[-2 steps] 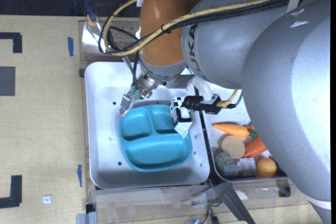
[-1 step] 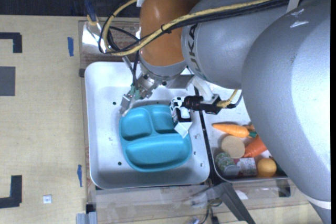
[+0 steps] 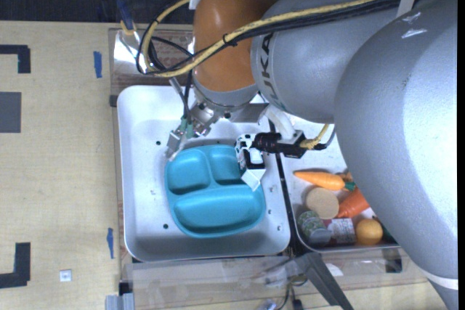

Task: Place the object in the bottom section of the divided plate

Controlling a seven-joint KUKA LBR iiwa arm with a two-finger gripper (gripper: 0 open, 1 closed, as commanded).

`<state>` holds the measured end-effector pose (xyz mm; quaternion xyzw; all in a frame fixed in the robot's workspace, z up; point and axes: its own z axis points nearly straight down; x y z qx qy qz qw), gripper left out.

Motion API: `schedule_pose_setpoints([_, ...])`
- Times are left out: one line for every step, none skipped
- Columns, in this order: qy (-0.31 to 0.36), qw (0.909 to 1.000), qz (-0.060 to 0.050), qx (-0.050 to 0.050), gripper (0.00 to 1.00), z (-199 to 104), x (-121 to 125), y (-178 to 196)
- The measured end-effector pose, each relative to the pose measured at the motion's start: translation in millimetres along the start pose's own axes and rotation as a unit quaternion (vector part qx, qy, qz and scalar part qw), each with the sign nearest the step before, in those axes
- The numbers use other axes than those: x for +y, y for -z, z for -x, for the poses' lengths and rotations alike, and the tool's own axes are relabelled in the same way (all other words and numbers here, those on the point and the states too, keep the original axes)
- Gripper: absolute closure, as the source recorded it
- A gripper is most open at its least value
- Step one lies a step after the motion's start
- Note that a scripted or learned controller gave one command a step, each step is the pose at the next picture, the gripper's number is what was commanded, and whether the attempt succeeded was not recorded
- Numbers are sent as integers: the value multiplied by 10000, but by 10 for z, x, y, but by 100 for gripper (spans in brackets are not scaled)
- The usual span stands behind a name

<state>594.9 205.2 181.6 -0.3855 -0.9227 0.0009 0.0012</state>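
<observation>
Gripper (image 3: 176, 139) sat at plate (image 3: 214, 189) 10 o'clock rim (approach pose, likely); jaw state: cannot tell.

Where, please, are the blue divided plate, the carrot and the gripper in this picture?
Blue divided plate (image 3: 218, 208): camera view, on its large bottom section.
Carrot (image 3: 320, 179): camera view, mid-body, in the right bin.
Gripper (image 3: 176, 141): camera view, at its fingertips by the plate's upper left rim.
</observation>
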Motion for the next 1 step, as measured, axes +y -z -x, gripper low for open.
schedule_pose_setpoints([0,10000,0,0,0,0,0,0])
